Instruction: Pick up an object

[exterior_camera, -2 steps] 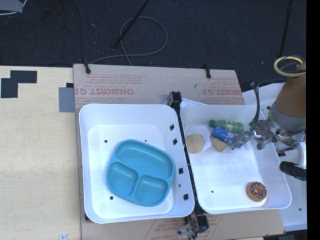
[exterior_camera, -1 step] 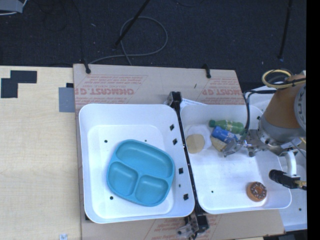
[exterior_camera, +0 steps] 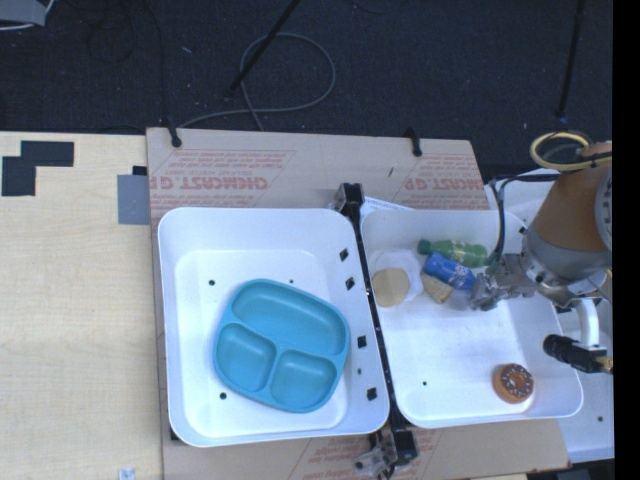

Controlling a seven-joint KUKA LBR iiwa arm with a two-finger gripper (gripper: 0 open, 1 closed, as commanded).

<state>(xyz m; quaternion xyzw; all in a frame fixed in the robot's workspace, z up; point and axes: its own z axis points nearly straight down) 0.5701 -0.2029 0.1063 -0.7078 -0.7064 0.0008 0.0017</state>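
The right bin [exterior_camera: 470, 348] holds a small cluster near its back: a green bottle [exterior_camera: 455, 250], a blue packet [exterior_camera: 447, 269] and a tan wedge [exterior_camera: 436, 288]. A pale round biscuit [exterior_camera: 390, 286] lies to their left, near the divider. A sprinkled donut [exterior_camera: 514, 382] sits alone at the front right. My gripper [exterior_camera: 487, 294] is low in the right bin, just right of the blue packet's end and close to touching it. The grey arm with its orange band [exterior_camera: 572, 213] comes in from the right.
A blue three-compartment plate [exterior_camera: 282, 344] lies tilted in the left bin [exterior_camera: 190, 268]. A black clamp strip [exterior_camera: 362, 308] runs between the bins. Bare white floor spreads across the middle and front of the right bin.
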